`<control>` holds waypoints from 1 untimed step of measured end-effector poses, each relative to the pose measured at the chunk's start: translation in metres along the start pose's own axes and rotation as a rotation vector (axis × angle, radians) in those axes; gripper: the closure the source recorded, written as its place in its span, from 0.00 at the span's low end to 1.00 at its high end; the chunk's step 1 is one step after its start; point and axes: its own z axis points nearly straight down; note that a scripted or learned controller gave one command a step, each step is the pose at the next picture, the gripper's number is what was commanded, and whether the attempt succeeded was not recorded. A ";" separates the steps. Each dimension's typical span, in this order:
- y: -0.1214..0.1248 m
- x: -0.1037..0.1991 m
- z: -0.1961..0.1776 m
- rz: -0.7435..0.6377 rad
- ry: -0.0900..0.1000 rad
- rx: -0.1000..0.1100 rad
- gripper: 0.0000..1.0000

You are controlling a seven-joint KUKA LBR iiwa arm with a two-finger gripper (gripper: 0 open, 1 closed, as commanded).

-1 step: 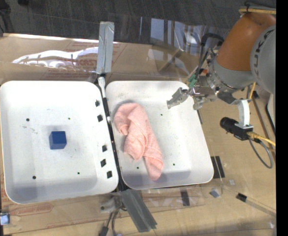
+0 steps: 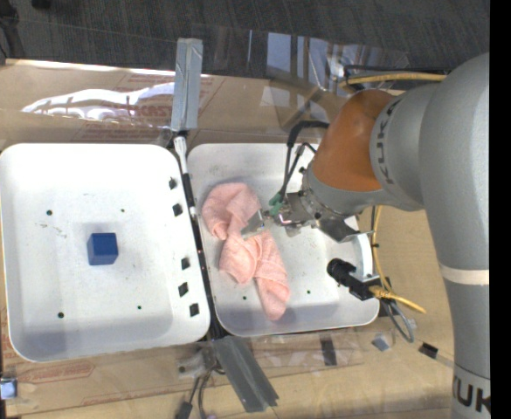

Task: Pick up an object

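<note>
A: Reaching in from the right, a grey arm (image 2: 430, 138) with an orange band, wrist bent down over the right bin (image 2: 325, 308).

B: Two white bins side by side on the bench (image 2: 80, 94); left bin (image 2: 28, 321) well apart from the action.

A: Lying in the right bin toward its left half, a crumpled pink cloth (image 2: 248, 244), running from the far middle toward the near wall.

B: Sitting alone in the left bin, a small blue cube (image 2: 103, 248).

A: Hovering at the cloth's right edge, the gripper (image 2: 268, 219), one tip seeming to touch a fold. Jaws apart or together: cannot tell, too small and dark against the wrist.

B: Probably the approach-to-grasp step, then. Nothing seen lifted.

A: Best aimed at a raised ridge of cloth, not a flat patch. Coming straight down, closing across the fold, gathering a thick bunch.

B: Lifting slowly afterward; likely to slip if pinched at a thin edge. Keeping clear of the bin wall as well.
</note>
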 end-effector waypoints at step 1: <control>-0.008 0.001 0.044 -0.117 0.000 -0.003 0.00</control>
